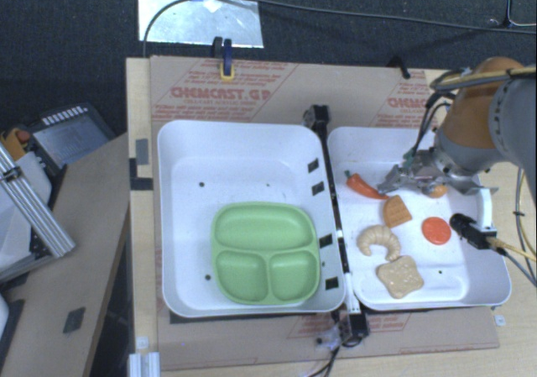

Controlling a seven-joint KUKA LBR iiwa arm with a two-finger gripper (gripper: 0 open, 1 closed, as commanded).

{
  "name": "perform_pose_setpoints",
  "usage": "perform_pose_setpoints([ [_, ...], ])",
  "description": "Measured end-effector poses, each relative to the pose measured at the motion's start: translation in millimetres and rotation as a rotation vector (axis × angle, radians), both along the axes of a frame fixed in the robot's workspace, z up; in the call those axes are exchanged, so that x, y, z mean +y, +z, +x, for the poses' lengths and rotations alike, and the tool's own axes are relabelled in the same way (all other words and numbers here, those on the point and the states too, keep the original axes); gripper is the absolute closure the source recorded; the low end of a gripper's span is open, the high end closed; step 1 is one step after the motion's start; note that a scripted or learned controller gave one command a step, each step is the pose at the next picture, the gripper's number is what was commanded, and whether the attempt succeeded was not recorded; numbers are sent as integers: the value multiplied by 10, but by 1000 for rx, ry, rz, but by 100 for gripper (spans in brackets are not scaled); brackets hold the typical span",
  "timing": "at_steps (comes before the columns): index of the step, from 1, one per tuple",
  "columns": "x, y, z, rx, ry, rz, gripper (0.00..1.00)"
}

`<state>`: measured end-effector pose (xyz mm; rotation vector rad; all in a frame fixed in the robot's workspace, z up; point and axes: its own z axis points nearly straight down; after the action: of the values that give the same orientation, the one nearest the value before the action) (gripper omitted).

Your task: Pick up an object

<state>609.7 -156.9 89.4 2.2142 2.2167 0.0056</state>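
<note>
My gripper hangs low over the back of the right bin. Just to its left lies an orange-red chili-shaped piece, and an orange-brown chunk sits just in front of it. A small tan piece peeks out under the wrist. Nearer the front of the bin are a croissant, a red disc and a slice of toast. Nothing is visibly lifted off the bin floor.
The left bin holds a green divided plate. A black-clipped divider separates the two bins. Cardboard lies under both, and a grey device sits off to the left.
</note>
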Motion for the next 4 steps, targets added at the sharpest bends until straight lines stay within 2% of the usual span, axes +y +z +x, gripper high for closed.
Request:
perform_pose_setpoints([
  [1, 2, 103, 6, -3, 0, -1, 100],
  [2, 95, 635, 71, 1, 4, 2, 100],
  [4, 131, 1652, 45, 1, 4, 2, 100],
])
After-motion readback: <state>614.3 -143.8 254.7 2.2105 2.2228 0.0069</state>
